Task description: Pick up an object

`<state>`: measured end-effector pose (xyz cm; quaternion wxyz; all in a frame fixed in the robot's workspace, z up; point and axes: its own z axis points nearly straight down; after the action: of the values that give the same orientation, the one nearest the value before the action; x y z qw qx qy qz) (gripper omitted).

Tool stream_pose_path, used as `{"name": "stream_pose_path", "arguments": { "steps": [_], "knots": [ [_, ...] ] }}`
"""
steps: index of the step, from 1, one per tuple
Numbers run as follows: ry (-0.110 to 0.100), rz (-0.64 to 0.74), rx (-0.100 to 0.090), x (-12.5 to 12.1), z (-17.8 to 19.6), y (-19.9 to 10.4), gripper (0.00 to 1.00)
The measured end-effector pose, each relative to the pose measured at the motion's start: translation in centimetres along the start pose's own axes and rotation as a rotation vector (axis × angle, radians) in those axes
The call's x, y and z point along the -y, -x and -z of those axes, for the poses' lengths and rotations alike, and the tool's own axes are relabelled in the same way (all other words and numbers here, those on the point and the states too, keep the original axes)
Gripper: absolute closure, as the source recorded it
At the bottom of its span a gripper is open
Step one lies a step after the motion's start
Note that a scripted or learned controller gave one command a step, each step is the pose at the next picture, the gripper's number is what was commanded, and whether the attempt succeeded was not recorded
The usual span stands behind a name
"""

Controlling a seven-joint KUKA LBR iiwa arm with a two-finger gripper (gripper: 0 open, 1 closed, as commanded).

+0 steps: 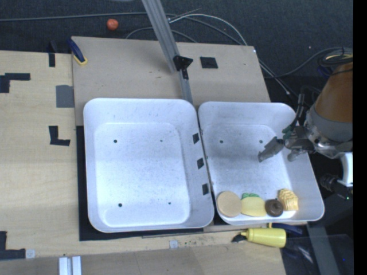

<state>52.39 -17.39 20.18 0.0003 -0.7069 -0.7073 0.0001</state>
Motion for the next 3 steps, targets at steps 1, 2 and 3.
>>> {"name": "stream_pose_path", "arguments": {
  "steps": [1,2,3],
  "knots": [
    [0.0,0.001,0.0,0.0,1.0,0.0,1.0],
    [0.003,0.005,-0.001,-2.4,4.9,-5.7,1.0],
    [0.003,0.006,-0.001,-4.4,9.1,-13.0,1.0]
  ]
}}
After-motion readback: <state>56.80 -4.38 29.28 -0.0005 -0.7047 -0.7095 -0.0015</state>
